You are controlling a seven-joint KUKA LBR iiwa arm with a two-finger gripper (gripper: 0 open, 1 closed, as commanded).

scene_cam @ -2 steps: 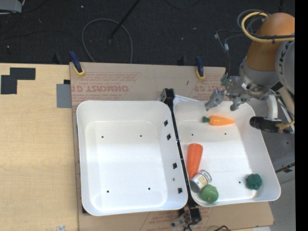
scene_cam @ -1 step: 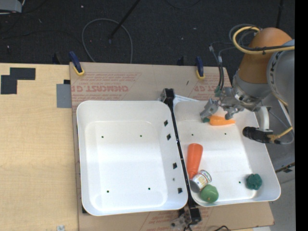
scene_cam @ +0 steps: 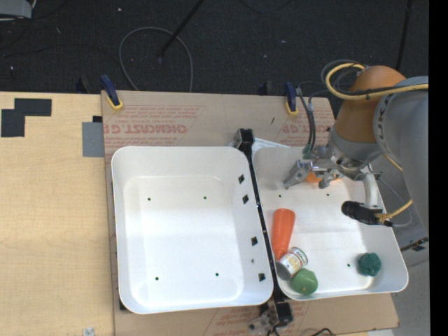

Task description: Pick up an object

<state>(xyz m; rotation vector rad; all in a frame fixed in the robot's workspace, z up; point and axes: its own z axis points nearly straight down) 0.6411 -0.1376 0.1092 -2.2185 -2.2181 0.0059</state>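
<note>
A robot arm reaches into the right bin [scene_cam: 392,275]. Whether its gripper [scene_cam: 315,173] grasps anything cannot be told. An orange carrot [scene_cam: 282,231], small can [scene_cam: 292,262], green apple [scene_cam: 304,282] and dark green lump [scene_cam: 369,263] lie well below it. The first three crowd together, so a grab could slip.
</note>
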